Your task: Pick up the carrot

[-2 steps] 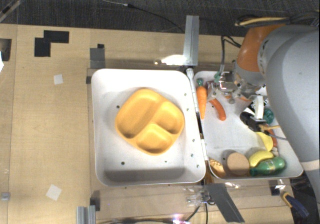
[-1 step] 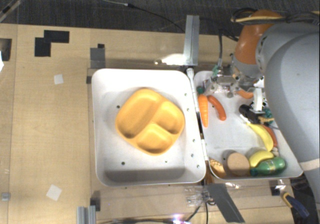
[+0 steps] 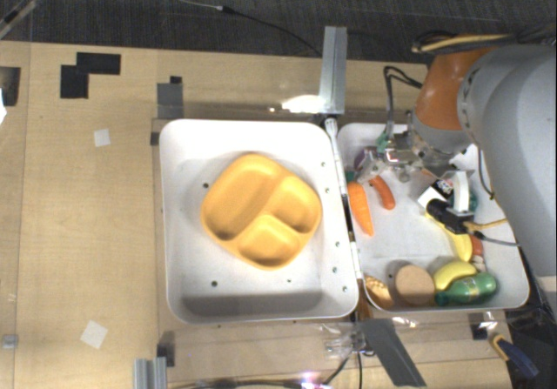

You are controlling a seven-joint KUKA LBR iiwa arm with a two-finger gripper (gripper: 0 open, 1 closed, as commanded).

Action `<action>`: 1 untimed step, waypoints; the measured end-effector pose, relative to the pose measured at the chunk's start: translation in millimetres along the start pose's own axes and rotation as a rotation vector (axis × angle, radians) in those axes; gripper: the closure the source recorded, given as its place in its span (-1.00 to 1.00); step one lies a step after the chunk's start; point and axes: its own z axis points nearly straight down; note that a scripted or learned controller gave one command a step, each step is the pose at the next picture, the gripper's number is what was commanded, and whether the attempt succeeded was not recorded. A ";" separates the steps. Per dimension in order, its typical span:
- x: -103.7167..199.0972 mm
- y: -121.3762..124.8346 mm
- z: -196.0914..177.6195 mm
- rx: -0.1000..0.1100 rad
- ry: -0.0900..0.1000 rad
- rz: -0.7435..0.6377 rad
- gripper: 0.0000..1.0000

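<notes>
No brand, label or writing can be read on anything here, so go by shape and colour. You have 2 white bins side by side. The left bin (image 3: 187, 291) holds 1 yellow sectioned dish (image 3: 261, 209) sitting near its centre, with bare white floor all around it, widest along the near edge.

The right bin (image 3: 409, 244) is the crowded one. The carrot (image 3: 360, 209) lies along that bin's left wall, just beside the divider between the bins, its green top toward the far end and its tip pointing toward the near end. Beside it, slightly farther in, lies a smaller orange-red piece (image 3: 384, 192). The bin's middle floor is bare white, which gives you open room to the right of the carrot; to its left there is almost none, as the wall is right there.

Along the near edge you see a round brown item (image 3: 414, 284), a yellow banana-like piece (image 3: 455, 273) and a green item (image 3: 470, 290) packed together in the corner.

The gripper (image 3: 383, 157) hangs over the far part of the right bin, above the small orange-red piece and near the carrot's green top. You cannot tell how its tool stands; the metal parts are too cluttered to read. Nothing is visibly pinched in it.
</notes>
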 end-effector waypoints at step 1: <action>-0.3 -17.1 -0.3 -0.001 0.001 0.142 -1.00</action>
